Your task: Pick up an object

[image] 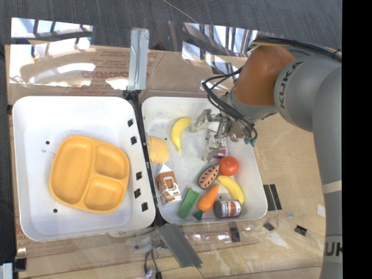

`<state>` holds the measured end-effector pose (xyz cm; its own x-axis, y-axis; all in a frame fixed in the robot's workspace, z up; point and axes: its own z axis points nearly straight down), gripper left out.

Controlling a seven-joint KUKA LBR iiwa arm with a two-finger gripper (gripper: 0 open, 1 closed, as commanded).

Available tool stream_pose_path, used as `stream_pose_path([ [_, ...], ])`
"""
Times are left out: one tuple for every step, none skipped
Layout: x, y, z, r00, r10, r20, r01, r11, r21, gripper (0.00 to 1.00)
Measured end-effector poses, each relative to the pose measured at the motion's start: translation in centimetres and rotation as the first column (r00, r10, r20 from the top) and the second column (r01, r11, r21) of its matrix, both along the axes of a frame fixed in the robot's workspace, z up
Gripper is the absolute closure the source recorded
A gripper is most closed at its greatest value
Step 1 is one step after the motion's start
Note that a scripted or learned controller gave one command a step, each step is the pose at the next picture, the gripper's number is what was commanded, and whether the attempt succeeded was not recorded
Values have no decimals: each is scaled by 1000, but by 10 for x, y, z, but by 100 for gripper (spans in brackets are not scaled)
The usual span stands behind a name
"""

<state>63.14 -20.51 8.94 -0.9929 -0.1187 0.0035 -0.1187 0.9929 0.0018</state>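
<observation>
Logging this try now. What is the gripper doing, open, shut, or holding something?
Gripper: over the right bin, above the tomato; open or closed cannot be told, nothing seen held.

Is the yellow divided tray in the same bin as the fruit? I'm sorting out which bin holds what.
No, the yellow divided tray lies alone in the left bin, while the fruit sits in the right bin.

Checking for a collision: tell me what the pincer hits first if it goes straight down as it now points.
Probably the red tomato, or the bare floor of the right bin just beside it. The pincer hangs over that edge; depth is unclear from this slanted view.
</observation>
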Motion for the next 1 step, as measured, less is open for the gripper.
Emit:
stream_pose_path([
  [21, 75, 3, 992, -128, -22, 128, 992, -7, 0],
])
